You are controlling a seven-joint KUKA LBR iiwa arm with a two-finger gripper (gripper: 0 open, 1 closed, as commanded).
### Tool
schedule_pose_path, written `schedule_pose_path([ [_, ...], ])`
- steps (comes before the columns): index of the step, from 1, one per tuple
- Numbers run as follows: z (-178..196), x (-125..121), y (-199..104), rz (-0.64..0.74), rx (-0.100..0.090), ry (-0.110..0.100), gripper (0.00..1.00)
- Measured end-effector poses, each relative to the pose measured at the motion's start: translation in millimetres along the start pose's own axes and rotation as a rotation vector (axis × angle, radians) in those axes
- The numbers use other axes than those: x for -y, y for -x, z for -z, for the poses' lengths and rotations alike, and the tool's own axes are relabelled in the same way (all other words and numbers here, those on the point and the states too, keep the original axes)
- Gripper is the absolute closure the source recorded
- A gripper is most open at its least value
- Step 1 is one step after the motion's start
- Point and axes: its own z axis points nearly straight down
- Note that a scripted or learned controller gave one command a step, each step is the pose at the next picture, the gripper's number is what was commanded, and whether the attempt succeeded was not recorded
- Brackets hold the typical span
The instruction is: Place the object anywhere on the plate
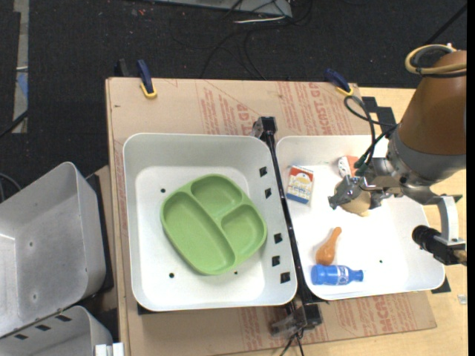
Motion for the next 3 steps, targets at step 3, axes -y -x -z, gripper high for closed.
schedule_pose_path([
  [3,-2.1,-62.9,-148.9,0.001,-0.001,0.003,1.00],
])
